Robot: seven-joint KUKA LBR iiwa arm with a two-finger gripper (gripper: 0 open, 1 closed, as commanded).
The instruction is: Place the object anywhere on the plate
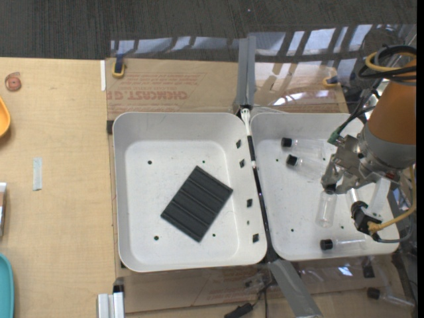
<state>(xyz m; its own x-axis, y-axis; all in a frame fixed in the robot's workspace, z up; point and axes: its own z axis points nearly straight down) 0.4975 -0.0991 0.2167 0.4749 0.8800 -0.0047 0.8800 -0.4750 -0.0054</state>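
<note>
A black ribbed rectangular plate (197, 203) lies at a slant on the floor of the left bin (132, 177). Several clear tubes with black caps lie in the right bin (291, 244): one near the back (287, 142), one just in front of it (291, 159), and one at the front (327, 244). Another clear tube (325, 211) lies right below my gripper (330, 183), which hangs low over the right side of the right bin. Whether the gripper touches that tube is not visible.
The arm with its orange band (397, 111) covers the right bin's right side, and cables (371, 224) hang beside the wrist. A raised divider (255, 177) separates the two bins. Brown cardboard (172, 91) lies behind the bins, and a wooden table (53, 177) is on the left.
</note>
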